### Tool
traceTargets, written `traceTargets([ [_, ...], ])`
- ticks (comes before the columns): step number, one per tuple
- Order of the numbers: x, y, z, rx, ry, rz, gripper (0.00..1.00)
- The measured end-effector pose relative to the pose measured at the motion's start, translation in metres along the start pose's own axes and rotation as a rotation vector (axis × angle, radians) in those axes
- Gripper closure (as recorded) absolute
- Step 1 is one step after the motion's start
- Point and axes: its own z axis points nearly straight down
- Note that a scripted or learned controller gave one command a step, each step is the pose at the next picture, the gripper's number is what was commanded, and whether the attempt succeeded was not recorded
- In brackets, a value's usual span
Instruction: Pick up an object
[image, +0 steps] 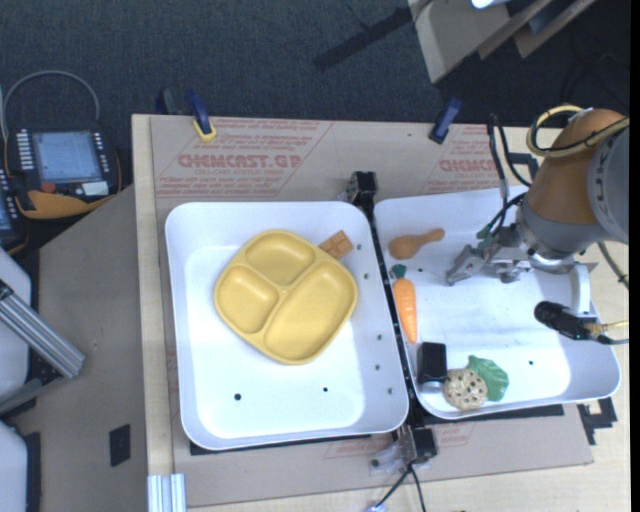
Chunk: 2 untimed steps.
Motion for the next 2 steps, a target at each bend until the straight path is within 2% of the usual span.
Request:
traceTargets([
  [1, 0.001, 0.004, -0.014, -0.013, 0.0, -0.001, 1.0],
  [2, 0.004, -0.003, -0.063, -0.002, 0.0, -0.001, 1.0],
])
